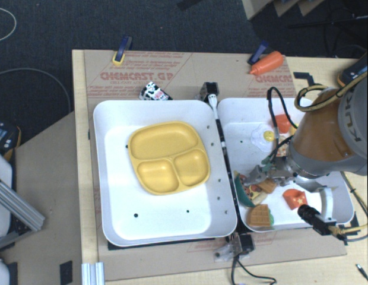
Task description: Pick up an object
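Cardboard-topped bench (190, 70) on dark carpet (47, 34) bears two white bins; claw (259, 175) state unclear.

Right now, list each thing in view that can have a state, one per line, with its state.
yellow divided tray: upright, lying flat in the left bin, compartments bare.
gripper: low in the right bin, over a pile of small items; grip hidden.
round brown item: lying loose at the right bin's near edge.
orange block: lying loose, apart from the gripper.
orange clamp: resting on the bench outside the bins.
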Available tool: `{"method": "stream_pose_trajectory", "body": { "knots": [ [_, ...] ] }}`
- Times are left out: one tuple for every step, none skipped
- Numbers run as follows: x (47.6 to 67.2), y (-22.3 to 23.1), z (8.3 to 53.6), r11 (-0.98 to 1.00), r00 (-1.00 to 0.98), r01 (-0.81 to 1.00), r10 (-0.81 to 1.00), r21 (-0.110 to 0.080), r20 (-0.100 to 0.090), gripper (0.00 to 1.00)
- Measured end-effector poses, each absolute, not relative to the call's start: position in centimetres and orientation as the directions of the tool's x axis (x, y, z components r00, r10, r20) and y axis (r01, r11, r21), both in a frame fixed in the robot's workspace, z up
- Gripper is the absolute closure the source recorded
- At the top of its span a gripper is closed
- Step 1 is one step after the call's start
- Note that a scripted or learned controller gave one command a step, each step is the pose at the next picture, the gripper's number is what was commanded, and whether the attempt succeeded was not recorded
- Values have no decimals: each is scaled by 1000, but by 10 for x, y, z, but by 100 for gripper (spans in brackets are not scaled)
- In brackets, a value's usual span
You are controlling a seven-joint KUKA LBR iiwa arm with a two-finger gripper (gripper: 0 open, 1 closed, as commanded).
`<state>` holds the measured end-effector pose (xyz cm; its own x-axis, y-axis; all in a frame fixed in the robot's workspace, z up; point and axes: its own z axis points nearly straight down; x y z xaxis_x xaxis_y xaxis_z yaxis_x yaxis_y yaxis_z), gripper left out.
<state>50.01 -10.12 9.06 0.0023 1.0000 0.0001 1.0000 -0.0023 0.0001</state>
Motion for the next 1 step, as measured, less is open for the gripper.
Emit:
{"method": "stream_pose_trajectory", "body": {
  "knots": [
    [501,-101,103,-2,2,1000,1000,6,-1,100]
  ]
}}
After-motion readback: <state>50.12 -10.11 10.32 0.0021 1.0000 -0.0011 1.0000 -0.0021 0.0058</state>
